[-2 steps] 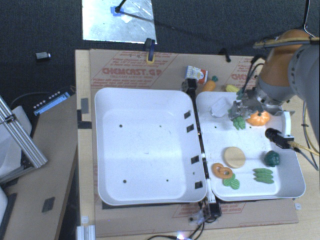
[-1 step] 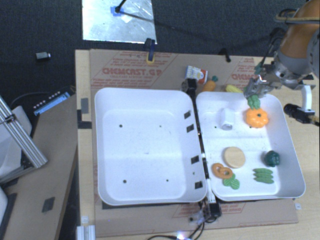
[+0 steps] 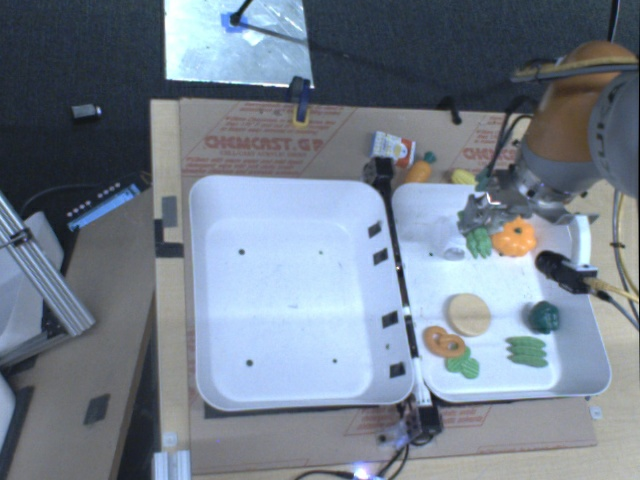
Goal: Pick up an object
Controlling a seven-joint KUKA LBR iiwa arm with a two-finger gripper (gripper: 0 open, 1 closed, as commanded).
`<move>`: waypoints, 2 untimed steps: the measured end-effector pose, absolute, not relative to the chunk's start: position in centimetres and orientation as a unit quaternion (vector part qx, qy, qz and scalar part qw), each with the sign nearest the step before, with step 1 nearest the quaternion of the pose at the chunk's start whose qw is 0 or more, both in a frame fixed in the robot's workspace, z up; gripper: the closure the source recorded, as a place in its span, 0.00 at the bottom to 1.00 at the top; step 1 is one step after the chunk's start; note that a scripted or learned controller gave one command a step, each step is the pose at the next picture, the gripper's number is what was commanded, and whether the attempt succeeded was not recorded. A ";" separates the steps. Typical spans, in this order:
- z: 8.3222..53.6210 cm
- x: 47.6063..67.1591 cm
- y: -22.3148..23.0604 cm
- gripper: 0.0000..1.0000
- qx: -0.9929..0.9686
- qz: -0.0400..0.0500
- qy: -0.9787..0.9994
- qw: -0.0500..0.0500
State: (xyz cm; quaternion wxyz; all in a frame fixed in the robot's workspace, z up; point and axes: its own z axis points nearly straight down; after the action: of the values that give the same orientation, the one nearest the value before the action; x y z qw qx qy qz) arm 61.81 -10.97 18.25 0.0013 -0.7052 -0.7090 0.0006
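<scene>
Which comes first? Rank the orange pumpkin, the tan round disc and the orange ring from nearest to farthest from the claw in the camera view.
Measured from the claw over the right bin:
1. Orange pumpkin, just right of the claw, at the bin's upper part.
2. Tan round disc, lower down, mid-bin.
3. Orange ring, farther down still, toward the bin's lower left.

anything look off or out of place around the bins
Yes: an orange carrot-like toy and a yellow piece lie on the board behind the right bin, beside a small carton, outside either bin. The other toys sit inside the right bin, where the gripper hangs by the orange pumpkin.
</scene>
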 end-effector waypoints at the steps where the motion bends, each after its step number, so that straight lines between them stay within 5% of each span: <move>1: 18.5 65.5 -3.3 1.00 -0.703 -0.003 -0.711 -0.001; 2: 18.4 59.3 -5.8 1.00 -0.707 0.001 -0.707 0.001</move>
State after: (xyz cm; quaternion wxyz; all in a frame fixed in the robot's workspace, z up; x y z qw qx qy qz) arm 59.33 -5.75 18.41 0.0012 -0.7075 -0.7067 0.0014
